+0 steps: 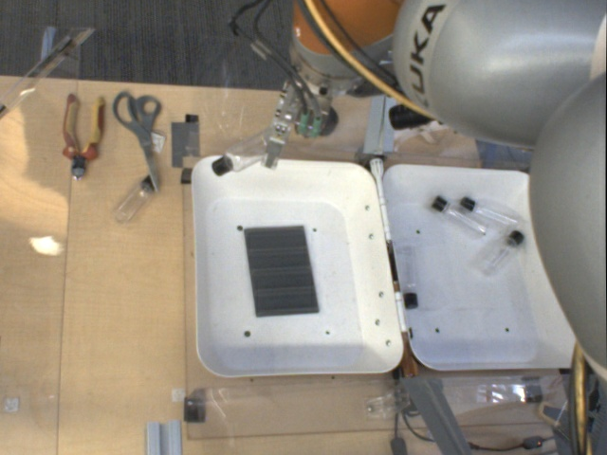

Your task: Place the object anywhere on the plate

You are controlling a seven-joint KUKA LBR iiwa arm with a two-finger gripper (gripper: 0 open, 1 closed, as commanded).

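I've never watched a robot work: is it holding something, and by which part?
Yes: the gripper pinches a clear tube with a black cap by its uncapped end, above the left bin's far edge.

I'm looking down on a robotics lab or workshop. A pale wooden tabletop (95,301) carries two shallow white bins (213,282) fixed side by side, with red-handled pliers (81,133) and grey scissors (140,121) laid beside them. A grey and orange KUKA arm (455,45) with trailing cables looms overhead.
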